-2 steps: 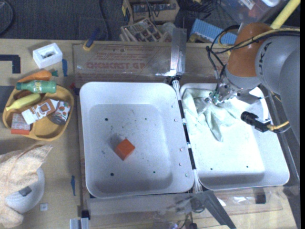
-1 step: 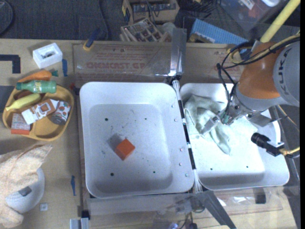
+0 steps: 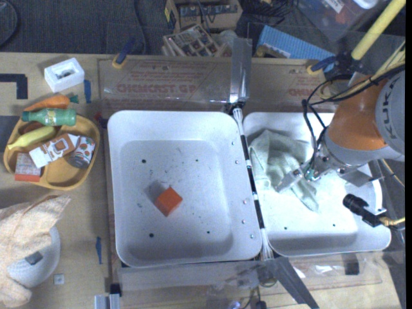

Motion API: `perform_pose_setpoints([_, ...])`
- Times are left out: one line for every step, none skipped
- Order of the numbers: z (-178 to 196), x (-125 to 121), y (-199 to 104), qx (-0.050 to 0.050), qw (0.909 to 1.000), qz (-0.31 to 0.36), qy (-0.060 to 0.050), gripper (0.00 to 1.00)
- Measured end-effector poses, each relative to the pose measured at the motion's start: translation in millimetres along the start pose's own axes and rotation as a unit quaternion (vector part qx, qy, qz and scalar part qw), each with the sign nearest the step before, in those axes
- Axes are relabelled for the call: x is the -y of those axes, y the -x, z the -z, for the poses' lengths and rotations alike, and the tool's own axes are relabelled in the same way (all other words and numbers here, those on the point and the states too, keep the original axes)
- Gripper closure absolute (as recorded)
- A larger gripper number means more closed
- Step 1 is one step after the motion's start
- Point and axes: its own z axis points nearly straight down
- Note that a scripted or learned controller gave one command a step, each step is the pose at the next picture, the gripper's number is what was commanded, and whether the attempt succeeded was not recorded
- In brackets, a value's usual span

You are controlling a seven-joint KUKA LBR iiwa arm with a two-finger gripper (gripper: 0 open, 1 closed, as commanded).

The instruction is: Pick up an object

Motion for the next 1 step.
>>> perform_pose_setpoints([-0.5,-21.4,8.7,0.002,0.998,-0.064,0.0,0.0])
